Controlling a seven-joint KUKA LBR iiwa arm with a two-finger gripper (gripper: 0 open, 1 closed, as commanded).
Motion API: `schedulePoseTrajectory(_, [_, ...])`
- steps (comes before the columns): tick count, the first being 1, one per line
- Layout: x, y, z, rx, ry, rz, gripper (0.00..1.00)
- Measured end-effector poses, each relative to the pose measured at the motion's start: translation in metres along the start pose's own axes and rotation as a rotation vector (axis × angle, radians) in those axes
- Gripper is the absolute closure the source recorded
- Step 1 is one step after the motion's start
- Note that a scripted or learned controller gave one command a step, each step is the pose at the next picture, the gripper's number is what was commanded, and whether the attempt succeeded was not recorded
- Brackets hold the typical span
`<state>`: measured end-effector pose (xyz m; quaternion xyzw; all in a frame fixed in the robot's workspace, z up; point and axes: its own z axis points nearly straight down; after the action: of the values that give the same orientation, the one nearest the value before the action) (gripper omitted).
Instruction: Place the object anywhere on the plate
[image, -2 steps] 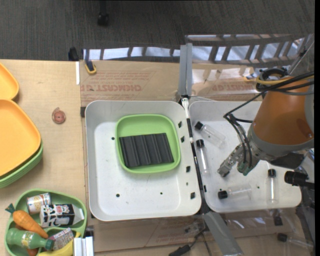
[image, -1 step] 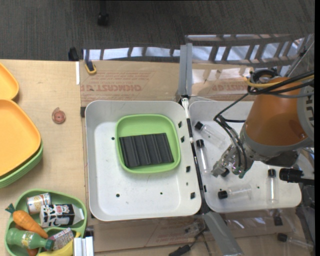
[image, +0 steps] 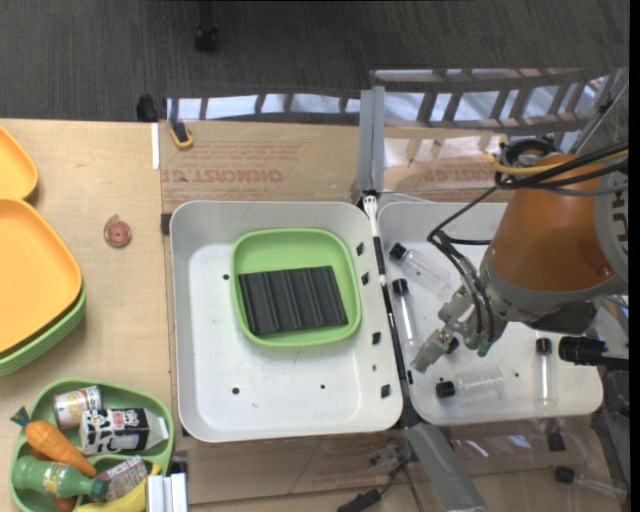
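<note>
At nine o'clock, stacked orange and green trays (image: 35, 290) overlap the wooden bench (image: 120, 180). At seven o'clock, a green bowl (image: 150, 418) holds a toy carrot (image: 55, 445), cans and a bottle. The left bin (image: 200, 380) carries a square green plate (image: 295, 286), and a dark ribbed object (image: 293, 300) lies flat on the plate's middle. Toward three o'clock, the right bin (image: 520, 395) holds clear syringes with black caps (image: 470, 385). The gripper (image: 440, 345) hangs over this bin, tips pointing toward eight o'clock; whether its jaws are parted or closed I cannot tell.
</note>
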<state>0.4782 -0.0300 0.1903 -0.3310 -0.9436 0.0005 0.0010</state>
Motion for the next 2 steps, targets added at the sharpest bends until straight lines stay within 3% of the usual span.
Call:
schedulePoseTrajectory(1, [-0.027,-0.034,-0.054,-0.002,-0.004,0.141,0.0])
schedulePoseTrajectory(2, [0.022,0.028,-0.065,-0.002,-0.003,0.165,0.0])
